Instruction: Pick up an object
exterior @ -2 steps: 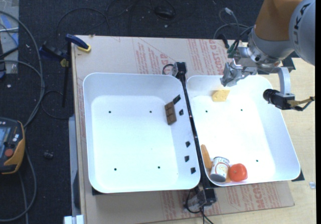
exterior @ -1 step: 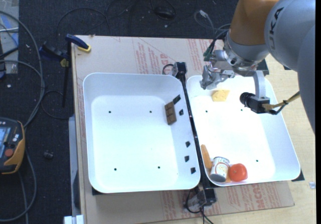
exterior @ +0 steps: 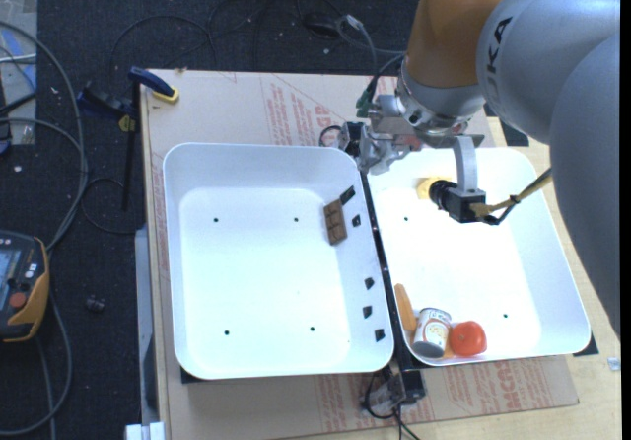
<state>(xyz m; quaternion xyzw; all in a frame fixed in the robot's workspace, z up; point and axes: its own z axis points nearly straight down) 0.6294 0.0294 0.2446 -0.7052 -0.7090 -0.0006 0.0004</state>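
My gripper [exterior: 381, 154] hangs under the orange wrist band, over the far end of the wall between the two bins. A brown chocolate-bar-like block [exterior: 337, 221] lies against the right wall of the left bin [exterior: 197, 231], below and left of the gripper. In the right bin [exterior: 532, 260], a small yellow object [exterior: 427, 188] sits just right of the gripper, partly hidden by a black fitting [exterior: 461, 201] on the arm. At that bin's near corner lie an orange carrot-like stick [exterior: 404, 305], a small can [exterior: 431, 330] and a red tomato-like ball [exterior: 468, 337].
The grey arm [exterior: 552, 43] covers the far right part of the right bin. A blue and yellow clamp [exterior: 153, 85] rests on the bench's far left corner. Cables run over the dark floor behind the bench, and a yellow handheld unit [exterior: 22, 285] lies left.
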